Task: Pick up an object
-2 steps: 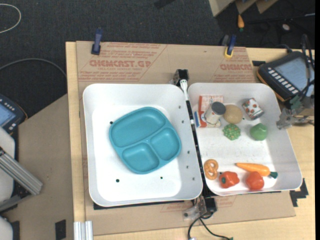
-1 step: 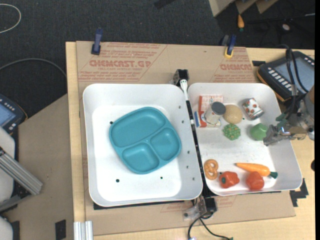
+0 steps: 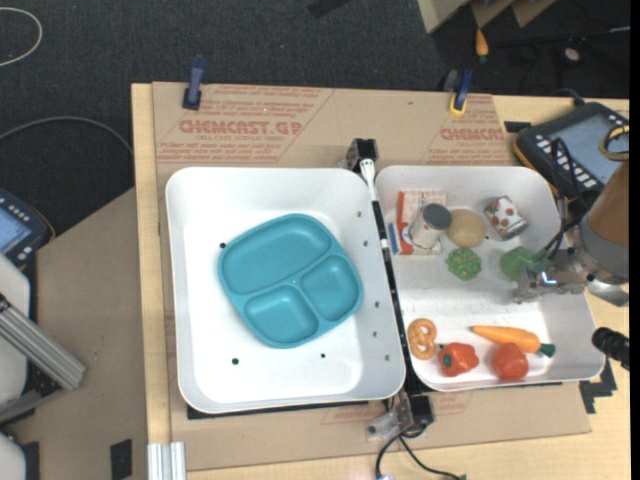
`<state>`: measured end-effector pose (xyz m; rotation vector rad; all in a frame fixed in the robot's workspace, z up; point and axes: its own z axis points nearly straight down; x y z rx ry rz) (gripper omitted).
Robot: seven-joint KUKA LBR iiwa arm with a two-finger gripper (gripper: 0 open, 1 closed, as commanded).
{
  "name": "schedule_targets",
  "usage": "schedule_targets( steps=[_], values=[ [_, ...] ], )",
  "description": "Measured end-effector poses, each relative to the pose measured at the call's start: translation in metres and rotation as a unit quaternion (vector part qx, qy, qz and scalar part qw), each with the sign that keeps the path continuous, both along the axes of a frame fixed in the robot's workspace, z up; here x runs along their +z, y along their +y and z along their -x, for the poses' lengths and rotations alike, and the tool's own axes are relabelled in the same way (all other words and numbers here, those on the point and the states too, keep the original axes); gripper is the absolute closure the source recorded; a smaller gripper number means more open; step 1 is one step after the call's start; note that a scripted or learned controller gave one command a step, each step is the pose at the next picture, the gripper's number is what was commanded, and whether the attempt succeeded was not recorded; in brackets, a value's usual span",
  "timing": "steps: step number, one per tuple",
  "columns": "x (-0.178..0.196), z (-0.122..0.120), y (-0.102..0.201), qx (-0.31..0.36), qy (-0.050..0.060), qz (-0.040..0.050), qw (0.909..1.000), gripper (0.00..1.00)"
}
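The gripper [image 3: 532,281] hovered low just right of the green toy [image 3: 517,262], apparently lining up a grasp, its jaws' state indiscernible.

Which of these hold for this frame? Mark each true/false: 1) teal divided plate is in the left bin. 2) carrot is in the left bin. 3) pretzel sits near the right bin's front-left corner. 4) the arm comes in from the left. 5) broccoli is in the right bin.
1) True: the teal divided plate lies in the left bin.
2) False: the carrot lies in the right bin, near its front edge.
3) True: the pretzel is at that corner, beside the red pepper.
4) False: the arm reaches in from the right.
5) True: the broccoli sits mid-bin there.
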<state>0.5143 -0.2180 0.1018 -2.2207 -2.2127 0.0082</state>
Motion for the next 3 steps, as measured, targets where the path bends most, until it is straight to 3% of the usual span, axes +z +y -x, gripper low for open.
schedule_targets(
  steps=[1, 2, 3],
  values=[
    [-0.019, 0.004, 0.038, 0.003, -0.002, -0.0011, 1.0, 1.0],
    [-0.007, 0.003, 0.036, 0.002, -0.005, 0.0008, 1.0, 1.0],
    [-0.017, -0.029, 0.027, 0.003, -0.006, 0.0016, 1.0, 1.0]
  ],
)
